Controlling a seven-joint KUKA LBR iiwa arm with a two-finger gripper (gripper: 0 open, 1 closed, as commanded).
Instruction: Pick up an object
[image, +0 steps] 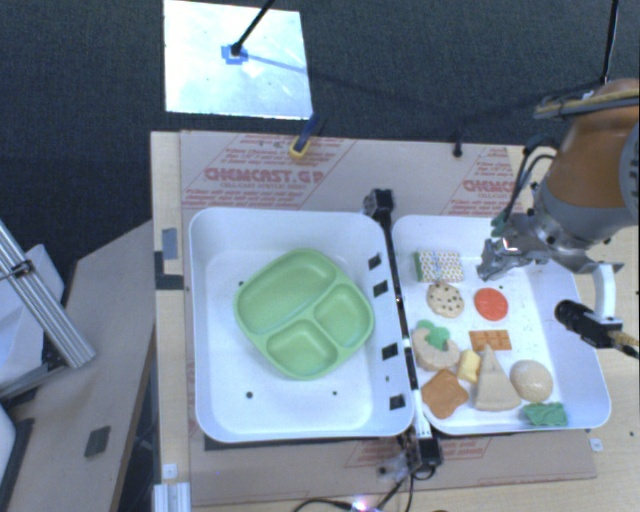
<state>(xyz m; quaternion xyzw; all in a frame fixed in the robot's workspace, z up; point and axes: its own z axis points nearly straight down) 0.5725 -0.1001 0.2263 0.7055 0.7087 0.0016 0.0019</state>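
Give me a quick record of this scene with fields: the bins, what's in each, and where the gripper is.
left bin: green divided plate
right bin: toy foods, among them a chocolate-chip cookie, red disc, egg
gripper: over the right bin's far side, just above the red disc
held: nothing seen between the fingers

bins: 2 | green tray: 1 | toy foods: about 10
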